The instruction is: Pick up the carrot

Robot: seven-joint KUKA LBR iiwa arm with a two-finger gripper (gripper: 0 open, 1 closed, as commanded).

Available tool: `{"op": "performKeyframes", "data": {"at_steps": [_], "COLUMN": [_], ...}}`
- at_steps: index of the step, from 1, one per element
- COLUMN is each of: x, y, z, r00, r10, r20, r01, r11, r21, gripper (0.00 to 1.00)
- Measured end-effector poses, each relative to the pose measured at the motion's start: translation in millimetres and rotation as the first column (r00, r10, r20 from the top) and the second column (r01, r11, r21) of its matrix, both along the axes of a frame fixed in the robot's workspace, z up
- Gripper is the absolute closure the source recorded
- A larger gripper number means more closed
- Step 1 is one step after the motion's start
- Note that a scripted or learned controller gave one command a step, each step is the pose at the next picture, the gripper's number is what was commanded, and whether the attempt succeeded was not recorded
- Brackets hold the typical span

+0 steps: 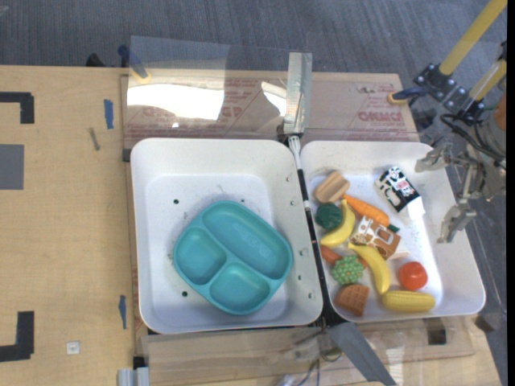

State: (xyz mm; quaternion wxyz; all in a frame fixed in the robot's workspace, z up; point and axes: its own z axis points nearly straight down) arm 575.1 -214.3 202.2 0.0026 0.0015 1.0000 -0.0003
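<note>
Bench [56, 215] surface: light wood, carrying two white bins.
The left bin [153, 167] sits just right of the bare wood; the right bin [459, 280] touches it along one side. Clear plastic sheeting [241, 103] lies behind the left bin.

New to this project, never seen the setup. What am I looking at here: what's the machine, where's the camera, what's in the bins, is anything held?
One camera, fixed above a bench, looks down at a slant on two shallow white bins. The left bin holds a teal divided plate. The right bin holds toy food: the carrot it must pick up, two bananas, a tomato, corn, a bread roll and a small milk carton. The robot arm enters from the right; its claw hangs over the right bin's right side, with nothing between its fingers.
</note>
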Motion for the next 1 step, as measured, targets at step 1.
{"op": "performKeyframes", "data": {"at_steps": [1], "x": [-61.8], "y": [55.7], "z": [-98.7], "r00": [0.997], "r10": [0.067], "r20": [0.032], "r01": [-0.067], "r11": [0.998], "r21": [-0.010], "gripper": [0.00]}}
